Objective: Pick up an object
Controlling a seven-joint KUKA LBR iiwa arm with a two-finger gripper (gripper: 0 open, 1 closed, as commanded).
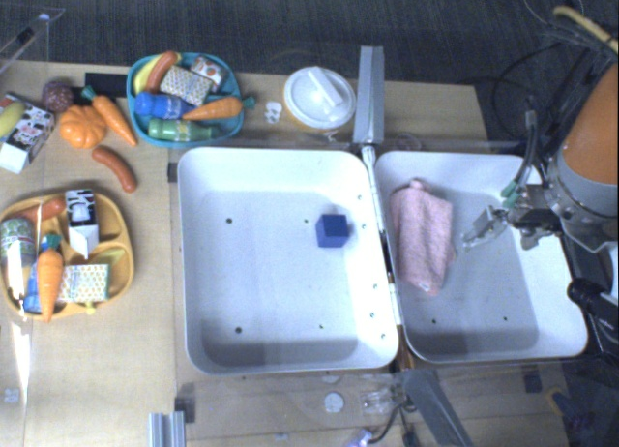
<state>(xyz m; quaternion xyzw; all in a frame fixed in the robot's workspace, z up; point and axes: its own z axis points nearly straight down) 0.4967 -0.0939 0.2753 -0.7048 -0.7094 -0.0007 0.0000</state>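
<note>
From the overhead camera, the gripper [486, 225] hangs over the right bin [503, 334], its fingers spread apart with nothing between them. Just left of it a pink cloth [423, 235] lies along that bin's left side, apart from the fingers. In the left bin [251, 329] a blue cube [333, 229] sits right of centre, near the dividing wall

No text, label, brand, number or sign can be read. The small printed food packets in the round blue bowl [186, 97] and on the yellow oval plate [66, 256] carry patterns too small and blurred to make out.
</note>
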